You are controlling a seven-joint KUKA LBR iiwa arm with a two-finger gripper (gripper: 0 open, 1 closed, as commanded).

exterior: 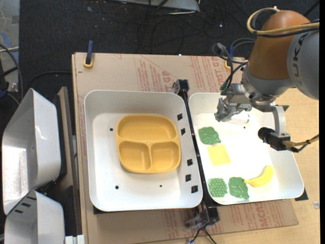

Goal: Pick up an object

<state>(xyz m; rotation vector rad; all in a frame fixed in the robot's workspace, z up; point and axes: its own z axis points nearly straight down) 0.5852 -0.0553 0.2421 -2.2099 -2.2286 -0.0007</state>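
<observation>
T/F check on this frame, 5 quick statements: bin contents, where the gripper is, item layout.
1. The yellow divided tray lies in the left bin. True.
2. The banana lies in the left bin. False: it lies in the right bin, near the front right corner.
3. The gripper is over the back part of the right bin. True.
4. The yellow square lies on the divided tray. False: it lies on the right bin's floor, just in front of a green leafy piece.
5. The gripper is over the banana. False: the banana lies apart from it, toward the front of the bin.
</observation>
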